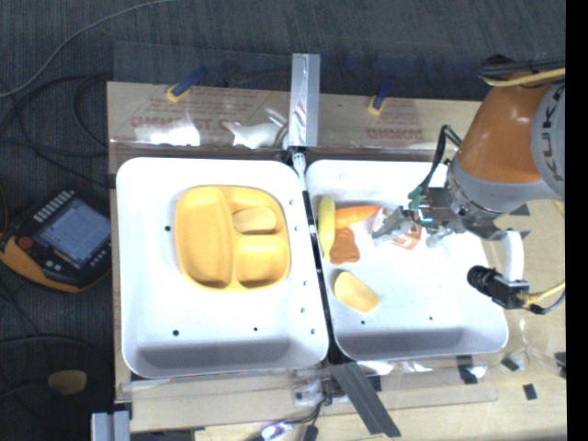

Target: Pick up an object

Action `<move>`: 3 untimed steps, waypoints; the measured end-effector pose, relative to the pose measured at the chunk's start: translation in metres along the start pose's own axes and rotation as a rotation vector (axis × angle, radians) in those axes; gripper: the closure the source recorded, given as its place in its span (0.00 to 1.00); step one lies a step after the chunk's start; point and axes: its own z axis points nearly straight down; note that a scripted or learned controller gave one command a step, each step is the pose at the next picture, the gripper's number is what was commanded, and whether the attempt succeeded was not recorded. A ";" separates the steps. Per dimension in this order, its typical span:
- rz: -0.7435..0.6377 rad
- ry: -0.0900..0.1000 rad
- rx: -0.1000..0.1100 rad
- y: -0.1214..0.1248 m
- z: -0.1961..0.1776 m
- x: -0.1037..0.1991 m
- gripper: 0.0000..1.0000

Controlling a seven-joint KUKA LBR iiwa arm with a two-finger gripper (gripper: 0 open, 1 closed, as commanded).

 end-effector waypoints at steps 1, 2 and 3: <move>-0.058 -0.003 0.000 0.063 0.032 0.013 0.00; -0.285 0.000 -0.004 0.104 0.107 0.003 0.00; -0.124 -0.002 -0.001 0.083 0.031 0.020 0.00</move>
